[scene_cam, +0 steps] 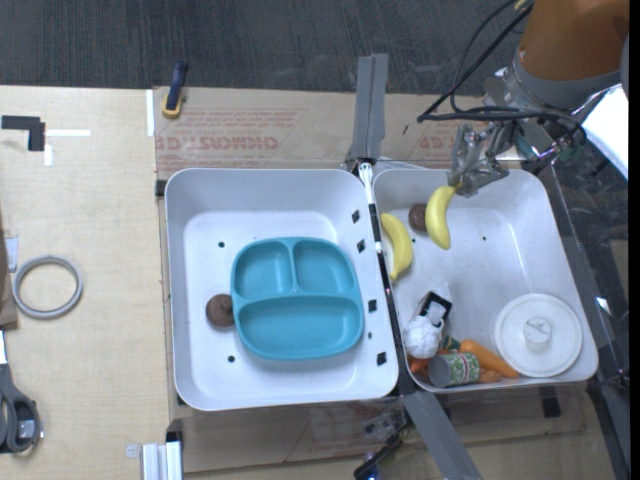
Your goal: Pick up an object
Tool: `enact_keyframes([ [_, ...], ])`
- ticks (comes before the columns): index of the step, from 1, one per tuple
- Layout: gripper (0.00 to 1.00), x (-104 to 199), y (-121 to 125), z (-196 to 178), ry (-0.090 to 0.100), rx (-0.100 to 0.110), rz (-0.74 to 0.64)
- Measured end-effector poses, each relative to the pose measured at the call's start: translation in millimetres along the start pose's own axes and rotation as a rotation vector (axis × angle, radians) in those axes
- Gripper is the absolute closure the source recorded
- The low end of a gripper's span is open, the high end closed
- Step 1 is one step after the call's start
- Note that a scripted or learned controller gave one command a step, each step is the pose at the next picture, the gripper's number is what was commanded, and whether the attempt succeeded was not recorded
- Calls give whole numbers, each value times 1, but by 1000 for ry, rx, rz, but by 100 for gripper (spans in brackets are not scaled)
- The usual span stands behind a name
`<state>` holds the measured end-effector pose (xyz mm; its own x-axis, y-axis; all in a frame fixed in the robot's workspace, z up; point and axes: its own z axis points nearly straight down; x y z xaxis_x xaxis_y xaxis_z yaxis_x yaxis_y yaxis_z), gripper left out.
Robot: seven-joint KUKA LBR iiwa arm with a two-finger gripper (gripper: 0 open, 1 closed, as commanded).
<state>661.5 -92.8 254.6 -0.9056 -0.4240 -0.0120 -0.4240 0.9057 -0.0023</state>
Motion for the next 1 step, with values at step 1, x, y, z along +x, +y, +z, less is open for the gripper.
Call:
enact_keyframes([
  [1,100,9,-18,-40,6,-1,-85],
])
